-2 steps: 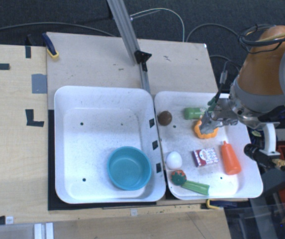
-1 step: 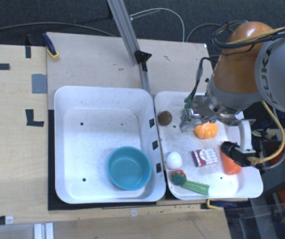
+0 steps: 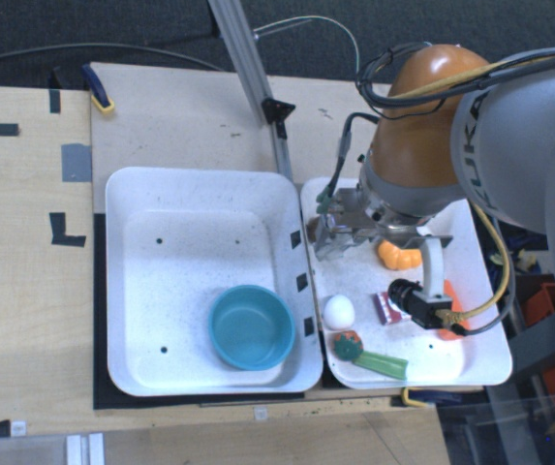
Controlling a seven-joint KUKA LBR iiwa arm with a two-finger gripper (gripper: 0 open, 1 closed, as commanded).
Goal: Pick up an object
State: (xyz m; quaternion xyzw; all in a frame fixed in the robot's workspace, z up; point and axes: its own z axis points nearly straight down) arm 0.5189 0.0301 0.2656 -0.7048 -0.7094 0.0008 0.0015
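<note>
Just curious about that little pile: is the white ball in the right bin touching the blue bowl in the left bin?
Apart. The camera view shows the white ball in the right bin and the blue bowl in the left bin, with both bins' raised rims between them.

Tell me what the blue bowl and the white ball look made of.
The round blue bowl in the left white bin looks like matte moulded plastic: even colour, soft sheen. The small white ball looks smooth and hard, perhaps plastic; too small to tell.
</note>
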